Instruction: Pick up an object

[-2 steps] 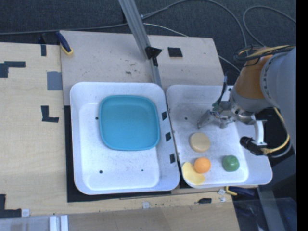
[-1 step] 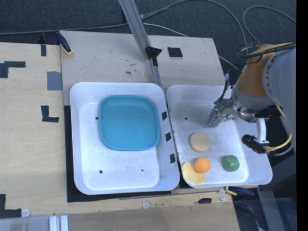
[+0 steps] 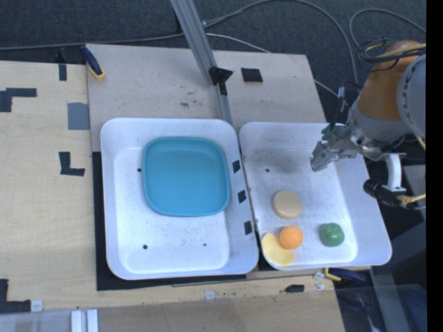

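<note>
The right bin (image 3: 277, 154) holds a beige round piece (image 3: 286, 204), an orange ball (image 3: 291, 237), a yellow flat piece (image 3: 275, 252) under the ball at the bin's front rim, and a green object (image 3: 332, 234). My gripper (image 3: 320, 159) hangs over the right bin's back right part, up and to the right of the beige piece. Nothing shows between its fingertips. The grey arm with the orange band (image 3: 387, 92) comes in from the right.
A blue square plate (image 3: 185, 175) lies in the left bin (image 3: 121, 199). A slanted metal pole (image 3: 201, 40) crosses the bench behind the bins. Cables run over the dark floor at the back right.
</note>
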Action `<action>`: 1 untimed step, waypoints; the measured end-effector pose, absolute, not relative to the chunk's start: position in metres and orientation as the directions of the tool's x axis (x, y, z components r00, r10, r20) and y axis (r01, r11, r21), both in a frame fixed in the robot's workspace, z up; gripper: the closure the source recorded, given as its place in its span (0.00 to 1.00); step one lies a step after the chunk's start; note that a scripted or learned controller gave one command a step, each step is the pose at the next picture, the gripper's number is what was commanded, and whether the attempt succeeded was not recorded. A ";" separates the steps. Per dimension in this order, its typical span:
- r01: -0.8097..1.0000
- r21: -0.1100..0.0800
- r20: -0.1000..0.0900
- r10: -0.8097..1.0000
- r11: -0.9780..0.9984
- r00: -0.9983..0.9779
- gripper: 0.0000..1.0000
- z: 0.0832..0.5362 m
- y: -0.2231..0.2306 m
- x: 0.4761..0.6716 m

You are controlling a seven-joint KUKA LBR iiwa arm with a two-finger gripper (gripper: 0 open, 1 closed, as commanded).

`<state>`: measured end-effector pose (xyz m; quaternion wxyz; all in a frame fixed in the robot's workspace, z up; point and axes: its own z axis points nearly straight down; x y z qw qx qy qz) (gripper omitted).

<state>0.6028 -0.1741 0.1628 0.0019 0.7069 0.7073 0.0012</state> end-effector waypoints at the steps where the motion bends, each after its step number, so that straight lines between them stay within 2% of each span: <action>1: 1.000 0.003 -0.001 1.000 0.000 0.000 1.00 0.212 -0.174 0.603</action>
